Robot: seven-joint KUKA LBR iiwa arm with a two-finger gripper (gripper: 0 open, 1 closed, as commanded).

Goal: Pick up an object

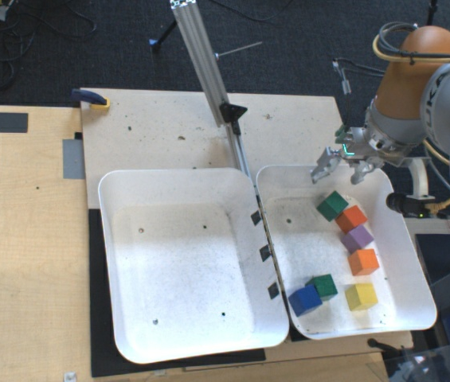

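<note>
The right bin (pixel 412 293) holds several coloured blocks. A dark green block (pixel 332 205), a red-orange one (pixel 352 218), a purple one (pixel 359 236) and an orange one (pixel 364 261) run in a line down its right side. Near the front lie a yellow block (pixel 361 296), a small green block (pixel 322 286) and a blue block (pixel 305 300). My gripper (pixel 342 169) hangs above the bin's far edge, just behind the dark green block. Its two fingers are spread apart with nothing between them.
The left bin (pixel 177 261) sits beside the right one, sharing a divider with black clips (pixel 263 251). A slanted metal rail (pixel 209 78) rises behind the bins. A small blue and yellow item (pixel 91 98) lies at the bench's far left corner.
</note>
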